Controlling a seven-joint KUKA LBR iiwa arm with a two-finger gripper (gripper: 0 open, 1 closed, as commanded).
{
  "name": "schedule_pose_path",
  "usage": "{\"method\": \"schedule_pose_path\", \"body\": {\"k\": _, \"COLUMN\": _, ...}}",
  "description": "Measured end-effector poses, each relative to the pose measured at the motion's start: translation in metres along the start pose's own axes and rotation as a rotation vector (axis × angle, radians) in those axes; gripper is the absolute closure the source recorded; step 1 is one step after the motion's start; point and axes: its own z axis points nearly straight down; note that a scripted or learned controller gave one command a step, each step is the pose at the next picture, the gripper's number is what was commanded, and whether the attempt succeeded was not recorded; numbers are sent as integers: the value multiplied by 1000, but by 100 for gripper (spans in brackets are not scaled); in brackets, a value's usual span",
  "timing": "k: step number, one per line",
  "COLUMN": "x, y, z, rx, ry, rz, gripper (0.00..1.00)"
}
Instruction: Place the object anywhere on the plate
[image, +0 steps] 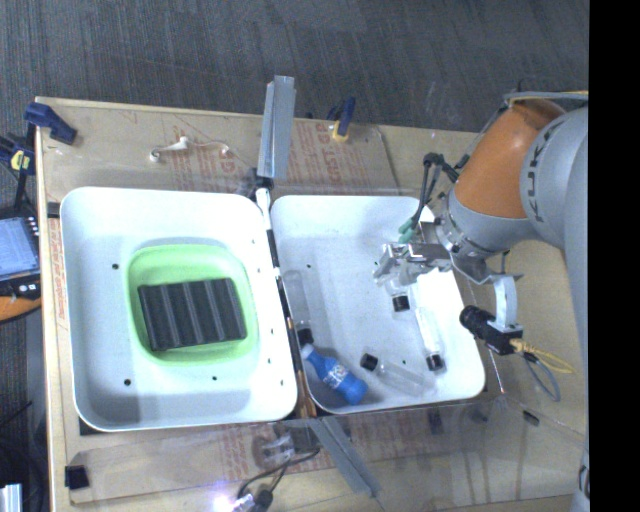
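Observation:
A green plate (232, 267) lies in the left bin (90, 230), and a black ridged block (190, 312) rests flat on its middle. My gripper (400, 264) hangs over the upper right part of the right bin (340, 225), far from the plate. Below it, several items lie on the bin floor: a small blue bottle (335, 378) in the front left corner, a clear tube with a black cap (430, 340), another clear capped tube (393, 375), and a small black piece (400, 301) just under the gripper.
A third clear tube (295, 298) lies along the right bin's left wall. The grey and orange arm (505, 180) reaches in from the right. Blue clamps (344, 115) and a metal bar (276, 125) sit at the bench's back.

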Motion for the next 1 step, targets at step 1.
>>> {"method": "schedule_pose_path", "body": {"k": 1, "x": 0, "y": 0, "z": 0, "rx": 0, "ry": 0, "rz": 0, "gripper": 0}}
